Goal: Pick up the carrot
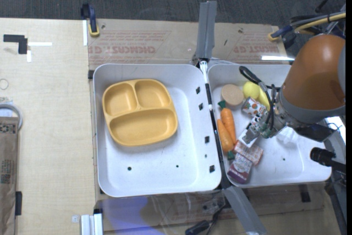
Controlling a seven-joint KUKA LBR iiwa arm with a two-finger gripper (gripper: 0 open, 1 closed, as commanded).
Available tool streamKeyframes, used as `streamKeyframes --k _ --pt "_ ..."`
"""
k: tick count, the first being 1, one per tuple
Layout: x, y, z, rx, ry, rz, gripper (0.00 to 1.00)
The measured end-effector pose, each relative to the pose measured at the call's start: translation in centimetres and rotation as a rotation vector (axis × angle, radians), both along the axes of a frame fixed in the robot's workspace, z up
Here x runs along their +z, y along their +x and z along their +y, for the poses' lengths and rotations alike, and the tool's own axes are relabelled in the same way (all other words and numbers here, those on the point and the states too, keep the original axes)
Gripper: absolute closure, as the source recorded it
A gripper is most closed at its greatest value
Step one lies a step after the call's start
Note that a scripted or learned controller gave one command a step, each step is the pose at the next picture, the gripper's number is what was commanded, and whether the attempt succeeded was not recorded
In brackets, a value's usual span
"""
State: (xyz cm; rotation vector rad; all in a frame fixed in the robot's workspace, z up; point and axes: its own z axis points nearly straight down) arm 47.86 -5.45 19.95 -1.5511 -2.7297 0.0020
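Two orange carrots lie side by side near the left wall of the right bin [286, 170]: one carrot [229, 124] with a green top, the other carrot [224, 136] closer to the wall. My gripper [254, 132] hangs just right of them, over a silvery packet [248, 152]. The arm's orange band [316, 77] rises behind it at the right. Nothing shows between the fingers.
A yellow divided plate [141, 111] rests in the left bin [154, 173]. The right bin also holds a tan round item [232, 95], a yellow lemon-like item [252, 89], a small printed box [254, 107] and a purple packet [240, 171]. A grey divider post [205, 30] stands between the bins.
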Motion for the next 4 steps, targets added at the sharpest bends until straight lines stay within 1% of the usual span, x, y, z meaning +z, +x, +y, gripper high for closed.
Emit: streamKeyframes --k 1,2,3,4 --pt "9.0 3.3 -1.9 -0.062 -0.002 -0.002 1.0" --pt "5.6 -0.1 3.4 0.003 -0.001 0.001 1.0" --pt "0.0 -0.1 8.9 0.387 0.001 0.001 1.0" --pt "-3.5 0.2 16.3 0.684 0.002 0.001 1.0"
